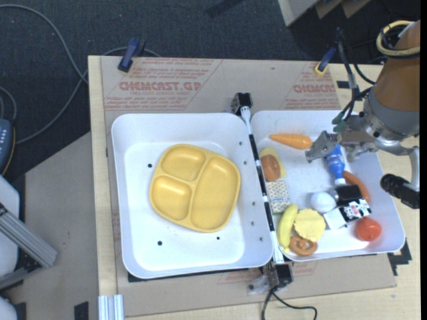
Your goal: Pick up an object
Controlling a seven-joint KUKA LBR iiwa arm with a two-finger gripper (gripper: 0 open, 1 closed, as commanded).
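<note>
My gripper (340, 145) hangs over the back of the right bin (393, 240), its two grey fingers spread apart and open. A blue and white bottle (335, 163) lies just below the gap between the fingers, not clamped. An orange carrot (290, 140) lies to the gripper's left. Closer to the front sit a white ball (322, 201), a black and white toy (352, 203), a red tomato (367, 229), a banana (287, 224) and a yellow round piece (309, 224).
The left bin (133, 245) holds a yellow divided plate (195, 187). A bread roll (270, 165) and a cracker (277, 193) lie along the right bin's left wall. Blue clamps (129, 54) grip the board's far edge.
</note>
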